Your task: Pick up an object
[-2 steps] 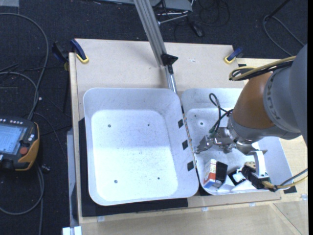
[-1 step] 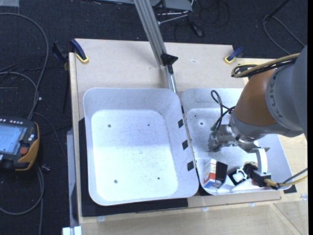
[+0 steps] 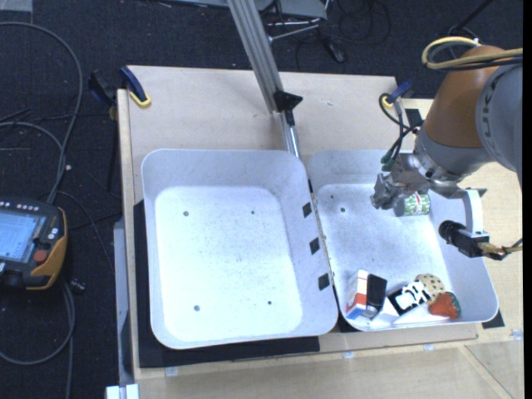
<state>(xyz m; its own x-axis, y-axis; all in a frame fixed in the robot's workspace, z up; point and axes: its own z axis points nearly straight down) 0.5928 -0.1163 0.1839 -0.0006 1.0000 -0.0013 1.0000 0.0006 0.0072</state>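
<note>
A small cylindrical object with a green and white label (image 3: 416, 204) sits at the two-finger gripper (image 3: 391, 194), over the right shallow white bin (image 3: 366, 223); whether it is clamped, I cannot tell. Near that bin's front wall cluster four items: one red-white-blue box (image 3: 359, 296), one black block (image 3: 376, 292), one black-and-white piece (image 3: 406, 298), one red strawberry-like toy (image 3: 445, 305). The left white bin (image 3: 224, 248) lies alongside.

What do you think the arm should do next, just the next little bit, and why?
Probably lift a little and check. The gripper sits low in the right bin beside a small green-and-white object, but a grasp isn't visible. The other items lie clustered at the bin's near edge.
</note>
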